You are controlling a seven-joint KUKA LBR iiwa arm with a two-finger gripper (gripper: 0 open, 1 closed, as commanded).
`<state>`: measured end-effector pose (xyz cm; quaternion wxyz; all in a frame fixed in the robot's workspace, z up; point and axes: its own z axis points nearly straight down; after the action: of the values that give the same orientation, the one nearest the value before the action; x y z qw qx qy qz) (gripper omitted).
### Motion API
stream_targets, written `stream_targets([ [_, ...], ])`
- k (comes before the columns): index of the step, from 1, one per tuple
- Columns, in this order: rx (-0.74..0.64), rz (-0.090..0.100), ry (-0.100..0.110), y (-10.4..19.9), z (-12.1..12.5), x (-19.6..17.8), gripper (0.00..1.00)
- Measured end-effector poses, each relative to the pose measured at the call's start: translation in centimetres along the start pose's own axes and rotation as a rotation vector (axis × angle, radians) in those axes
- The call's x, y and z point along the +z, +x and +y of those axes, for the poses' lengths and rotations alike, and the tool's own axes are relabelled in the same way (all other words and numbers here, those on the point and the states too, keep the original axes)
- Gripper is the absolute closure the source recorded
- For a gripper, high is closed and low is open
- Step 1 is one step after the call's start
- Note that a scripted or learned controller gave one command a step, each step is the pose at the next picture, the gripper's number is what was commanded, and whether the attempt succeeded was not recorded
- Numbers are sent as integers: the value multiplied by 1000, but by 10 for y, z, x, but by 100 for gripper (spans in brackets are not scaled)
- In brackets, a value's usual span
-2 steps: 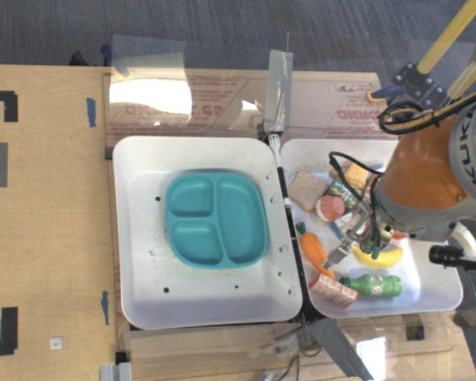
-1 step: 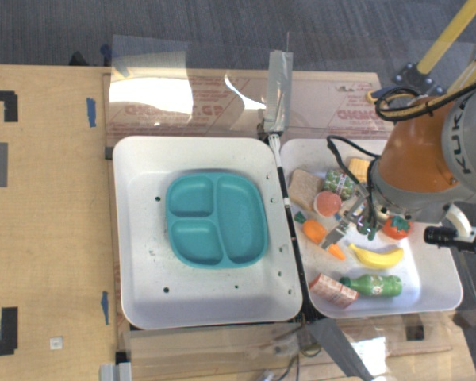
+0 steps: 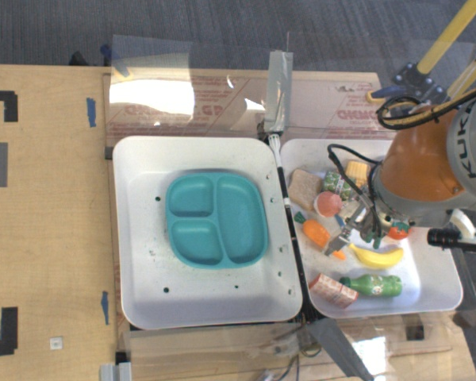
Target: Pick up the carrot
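Carrot: the carrot (image 3: 316, 232), a short orange piece, lies in the right bin (image 3: 440, 292) near its left wall, tilted with one end toward the bin's upper left and the other toward its lower right.
Neighbours: a pink round toy (image 3: 328, 204) sits just above it, a brown bread-like slab (image 3: 305, 187) further up, a yellow banana (image 3: 378, 255) to its right, and a green bottle (image 3: 377, 285) and a red-patterned packet (image 3: 334, 290) below.
Gripper: the gripper (image 3: 339, 241) hangs just to the right of the carrot, close beside it; whether its jaws stand wide or narrow cannot be told from this slant, and nothing is seen held between them.
Handling, as a judgement: it looks like a toy of hard plastic, so light and stiff, with a smooth, likely slippery skin and a tapering body that may squirt out of a pinch near the tip.
Where to take hold: across the thick middle, jaws set square to its long axis.
Risk: the pink toy and the banana leave little room.
Left bin: the left bin (image 3: 135, 213) holds a teal divided plate (image 3: 218, 218), well apart from the carrot.
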<state>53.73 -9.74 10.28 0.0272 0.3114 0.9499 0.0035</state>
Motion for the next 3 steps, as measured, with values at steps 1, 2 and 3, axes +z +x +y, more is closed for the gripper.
stream_targets([
  [1,-2,-2,-2,-1,2,-11,100],
  [2,-17,42,16,61,33,-98,100],
  [3,74,48,25,66,2,-85,100],
])
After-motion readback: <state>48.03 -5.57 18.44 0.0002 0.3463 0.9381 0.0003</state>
